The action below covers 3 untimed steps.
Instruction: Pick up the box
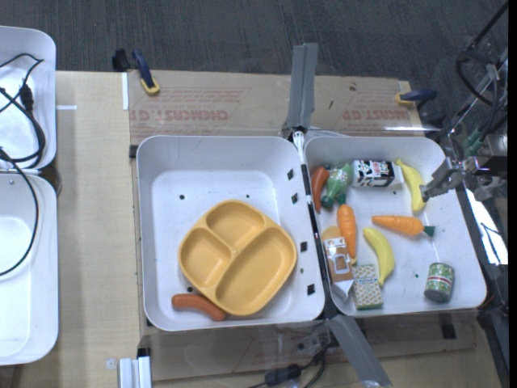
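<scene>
Find the box [367, 288] in the lower left corner of the right bin [412, 277], just beside a small carton [338, 254] and a banana [380, 253]. Bring the gripper [440, 186] down-left from the bin's upper right edge, centre over the box and keep clear of both neighbours. Cannot tell whether spread or pressed together.

Even, fairly bright overhead light washes the two shallow white plastic bins [153, 217] almost to glare, shadows beneath the toys stay faint, and the whole frame is slightly soft and grainy.
</scene>
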{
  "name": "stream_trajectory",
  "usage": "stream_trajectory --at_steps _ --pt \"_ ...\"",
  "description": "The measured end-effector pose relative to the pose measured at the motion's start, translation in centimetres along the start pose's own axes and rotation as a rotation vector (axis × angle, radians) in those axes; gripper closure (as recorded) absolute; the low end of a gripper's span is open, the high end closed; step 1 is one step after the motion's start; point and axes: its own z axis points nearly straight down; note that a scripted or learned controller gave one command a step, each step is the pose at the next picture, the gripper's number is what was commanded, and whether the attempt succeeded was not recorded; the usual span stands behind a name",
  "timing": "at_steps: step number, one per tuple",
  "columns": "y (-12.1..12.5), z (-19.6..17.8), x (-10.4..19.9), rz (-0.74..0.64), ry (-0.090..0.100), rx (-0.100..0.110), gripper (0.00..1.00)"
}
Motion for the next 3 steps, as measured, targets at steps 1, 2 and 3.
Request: stream_trajectory --at_steps 1,2,3 --pt "-0.3 15.7 5.2 0.104 0.002 0.003 0.0" --pt "-0.3 17.6 4.5 -0.033 0.003 0.003 0.0" --pt "-0.1 11.6 1.2 0.073 0.001 0.001 0.0"
